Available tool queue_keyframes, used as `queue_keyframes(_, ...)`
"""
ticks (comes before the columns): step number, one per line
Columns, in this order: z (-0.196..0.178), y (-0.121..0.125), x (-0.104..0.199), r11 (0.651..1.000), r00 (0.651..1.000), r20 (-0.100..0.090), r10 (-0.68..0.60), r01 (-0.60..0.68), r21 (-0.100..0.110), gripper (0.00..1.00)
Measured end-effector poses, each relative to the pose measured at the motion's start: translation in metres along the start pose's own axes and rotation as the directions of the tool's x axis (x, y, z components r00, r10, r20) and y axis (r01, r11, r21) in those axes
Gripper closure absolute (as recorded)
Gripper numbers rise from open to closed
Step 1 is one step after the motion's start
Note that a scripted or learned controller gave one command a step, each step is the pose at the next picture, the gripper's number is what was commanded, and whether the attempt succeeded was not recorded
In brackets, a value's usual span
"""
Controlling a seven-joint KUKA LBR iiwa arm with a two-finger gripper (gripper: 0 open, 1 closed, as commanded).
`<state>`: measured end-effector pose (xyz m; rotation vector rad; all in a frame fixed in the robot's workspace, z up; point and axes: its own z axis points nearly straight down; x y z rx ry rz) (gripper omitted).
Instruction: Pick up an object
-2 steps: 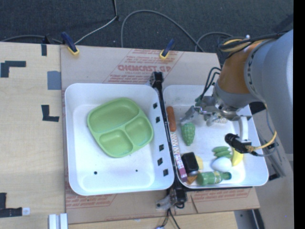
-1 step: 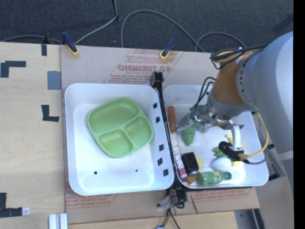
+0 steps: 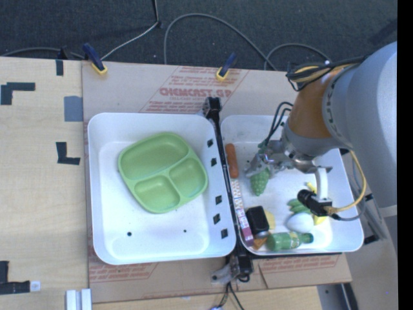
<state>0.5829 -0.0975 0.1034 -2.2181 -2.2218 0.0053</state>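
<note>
Gripper sits low in the right white bin, directly over a bumpy green plastic toy; jaw state cannot be told. Risk: a narrow orange carrot-like piece lies just beside, and the rounded toy may squirt sideways on closing.

2 white bins, 1 green tray, approx 7 small items in right bin

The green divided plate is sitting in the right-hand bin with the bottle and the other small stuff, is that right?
Not quite. The camera view shows the green divided plate lying in the left bin. The green bottle and the other small items are in the right bin, as you said.
</note>
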Motion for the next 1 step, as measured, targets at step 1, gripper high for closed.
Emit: queue_keyframes(1, -0.0809, -0.0225, 0.0666, 1.000, 1.000, -0.001, -0.001, 0.001, -0.004, 1.00)
